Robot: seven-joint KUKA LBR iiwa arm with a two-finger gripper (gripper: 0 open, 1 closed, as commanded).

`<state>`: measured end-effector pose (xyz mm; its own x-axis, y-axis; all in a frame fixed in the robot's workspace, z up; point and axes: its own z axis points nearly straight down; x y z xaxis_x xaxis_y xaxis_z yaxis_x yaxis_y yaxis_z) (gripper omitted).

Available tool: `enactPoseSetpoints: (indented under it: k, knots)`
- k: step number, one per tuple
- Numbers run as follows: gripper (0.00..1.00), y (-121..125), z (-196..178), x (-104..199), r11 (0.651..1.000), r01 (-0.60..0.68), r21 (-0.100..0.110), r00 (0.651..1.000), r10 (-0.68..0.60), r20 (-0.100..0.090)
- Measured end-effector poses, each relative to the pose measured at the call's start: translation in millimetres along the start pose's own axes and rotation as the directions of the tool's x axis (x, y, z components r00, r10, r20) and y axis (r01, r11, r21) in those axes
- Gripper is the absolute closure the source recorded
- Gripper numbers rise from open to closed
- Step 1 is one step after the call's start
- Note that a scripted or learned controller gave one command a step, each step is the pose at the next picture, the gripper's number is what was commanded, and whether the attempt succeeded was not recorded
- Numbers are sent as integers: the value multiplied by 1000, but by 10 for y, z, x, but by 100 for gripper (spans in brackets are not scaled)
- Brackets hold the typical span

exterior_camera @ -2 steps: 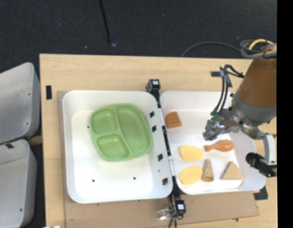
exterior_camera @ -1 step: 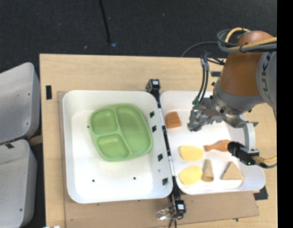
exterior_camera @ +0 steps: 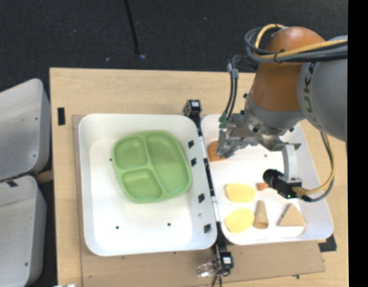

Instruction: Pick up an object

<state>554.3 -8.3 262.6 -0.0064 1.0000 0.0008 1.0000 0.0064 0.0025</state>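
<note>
End effector: end effector (exterior_camera: 223, 145) sits low in the upper left corner of the right bin (exterior_camera: 309, 217), right of frame centre, just over an orange object (exterior_camera: 212, 153); whether it is open or closed, or has hold of anything, cannot be told from this angle.
Arm: grey arm (exterior_camera: 327, 88) with its orange band (exterior_camera: 285, 70) enters from the right of the frame and covers the upper part of the right bin.
Orange object: lies against the left wall of the right bin, partly hidden under the end effector; touching or just beside it, hard to say which.
Yellow pieces: one yellow piece (exterior_camera: 239, 192) lies in the middle of the right bin, a second yellow piece (exterior_camera: 238, 220) just below it, near the lower wall.
Tan cone: tan cone (exterior_camera: 261, 214) lies just right of the lower yellow piece.
Tan wedge: tan wedge (exterior_camera: 291, 216) rests in the lower right of the right bin, apart from the cone.
Left bin: left bin (exterior_camera: 100, 232) fills the centre left of the frame and holds a green divided plate (exterior_camera: 152, 166), tilted slightly.
Counter: wooden counter (exterior_camera: 142, 79) carries both bins side by side.
</note>
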Motion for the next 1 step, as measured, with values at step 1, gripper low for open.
enactPoseSetpoints:
  k: [1]
  knots:
    - [100, 151, -41, 462, 1000, 1, 0, 1000, -1, -1]
